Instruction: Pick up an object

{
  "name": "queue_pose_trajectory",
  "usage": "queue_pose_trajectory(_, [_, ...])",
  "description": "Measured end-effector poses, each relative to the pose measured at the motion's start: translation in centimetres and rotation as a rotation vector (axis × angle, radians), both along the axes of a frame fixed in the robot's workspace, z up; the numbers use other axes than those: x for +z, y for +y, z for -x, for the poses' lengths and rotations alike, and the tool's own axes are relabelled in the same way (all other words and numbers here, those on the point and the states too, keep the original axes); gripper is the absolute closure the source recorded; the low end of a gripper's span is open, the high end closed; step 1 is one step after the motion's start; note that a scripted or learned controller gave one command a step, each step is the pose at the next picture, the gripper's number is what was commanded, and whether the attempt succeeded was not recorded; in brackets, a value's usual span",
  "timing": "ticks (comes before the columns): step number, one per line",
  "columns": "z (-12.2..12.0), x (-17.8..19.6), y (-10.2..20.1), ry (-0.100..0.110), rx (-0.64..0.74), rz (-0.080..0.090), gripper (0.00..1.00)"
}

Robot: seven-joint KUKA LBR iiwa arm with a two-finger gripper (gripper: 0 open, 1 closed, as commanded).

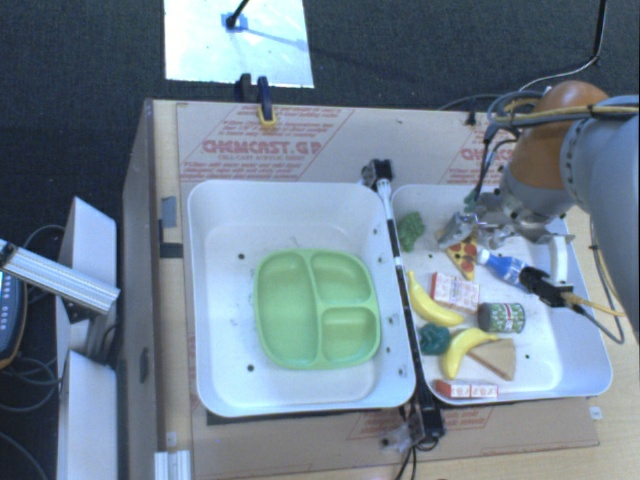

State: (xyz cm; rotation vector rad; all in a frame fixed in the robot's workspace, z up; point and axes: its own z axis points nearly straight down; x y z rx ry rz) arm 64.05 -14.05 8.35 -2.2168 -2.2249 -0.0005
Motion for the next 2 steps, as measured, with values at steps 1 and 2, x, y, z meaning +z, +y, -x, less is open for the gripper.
queue_pose_trajectory(1, [1.4,0.1,0.7,-0.002,-0.001,0.001,0.0])
queue_pose_trajectory(2, [1.3,1.3,0.7,-0.006,0.001,0.001,1.0])
